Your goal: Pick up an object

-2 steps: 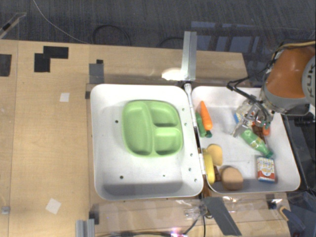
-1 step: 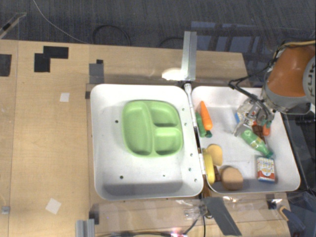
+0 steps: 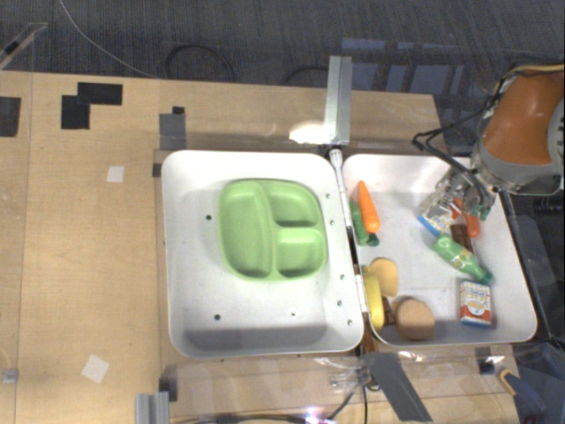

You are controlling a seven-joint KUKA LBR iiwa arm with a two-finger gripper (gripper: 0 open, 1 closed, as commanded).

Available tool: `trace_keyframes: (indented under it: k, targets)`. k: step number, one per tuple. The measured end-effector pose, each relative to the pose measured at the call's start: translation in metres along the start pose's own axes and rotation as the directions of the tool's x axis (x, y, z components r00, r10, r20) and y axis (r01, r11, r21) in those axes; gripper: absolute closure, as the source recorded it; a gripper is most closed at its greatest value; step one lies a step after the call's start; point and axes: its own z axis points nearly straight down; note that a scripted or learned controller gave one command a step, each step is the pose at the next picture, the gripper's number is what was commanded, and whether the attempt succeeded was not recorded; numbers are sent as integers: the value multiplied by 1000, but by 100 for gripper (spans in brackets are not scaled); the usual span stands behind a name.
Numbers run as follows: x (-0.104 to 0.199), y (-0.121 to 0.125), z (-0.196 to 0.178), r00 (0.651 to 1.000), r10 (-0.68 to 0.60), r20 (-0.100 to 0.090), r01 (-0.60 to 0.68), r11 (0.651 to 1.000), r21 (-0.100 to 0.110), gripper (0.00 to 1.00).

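My gripper [image 3: 452,203] hangs low over the far right part of the right bin [image 3: 402,177], under the orange band of the arm [image 3: 523,129]. Right beneath it lie a small blue piece [image 3: 430,224], a brown piece [image 3: 459,234] and a red-orange piece [image 3: 473,227], crowded together. I cannot see whether anything is between its tips. A green packet [image 3: 462,257] lies just in front of them. An orange carrot [image 3: 367,207] and a green item [image 3: 357,222] rest by the bin's left wall.
The left bin [image 3: 185,307] holds a green divided plate [image 3: 270,228]. At the right bin's front lie a banana [image 3: 374,306], a yellow lump [image 3: 385,275], a brown ball [image 3: 415,318] and a small red and white carton [image 3: 475,303]. Black cables [image 3: 441,140] trail behind the arm.
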Motion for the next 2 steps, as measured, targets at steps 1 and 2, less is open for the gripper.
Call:
trace_keyframes:
  k: [1,2]
  targets:
    - [-20,44,-86,958,283,-42,-282,959,24,100]
    - [-21,-16,-55,998,-25,-53,25,1000,13,100]
